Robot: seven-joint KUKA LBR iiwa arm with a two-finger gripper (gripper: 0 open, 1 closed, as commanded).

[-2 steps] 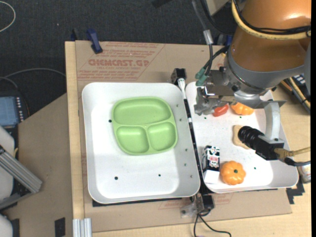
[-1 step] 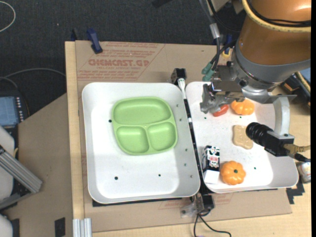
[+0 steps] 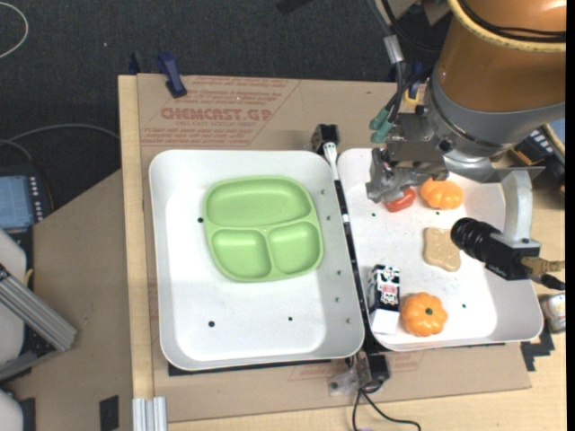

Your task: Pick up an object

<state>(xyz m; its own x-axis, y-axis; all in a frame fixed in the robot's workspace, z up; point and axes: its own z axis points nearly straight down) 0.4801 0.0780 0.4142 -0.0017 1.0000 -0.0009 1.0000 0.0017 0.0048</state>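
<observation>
We look down at a slant from above the bench [image 3: 225, 106], seeing both white bins [image 3: 180, 268] whole, arm [image 3: 503, 52] entering at right.

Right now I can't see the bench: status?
Gripper low in right bin, at red piece; grasp unconfirmed. Orange item close beside. Pumpkin, cookie apart.

Robotics lab, cardboard-topped bench [image 3: 225, 106] (clamped at the corner), loose cables [image 3: 54, 137], dark carpet [image 3: 72, 25], aluminium framing [image 3: 36, 317]
</observation>
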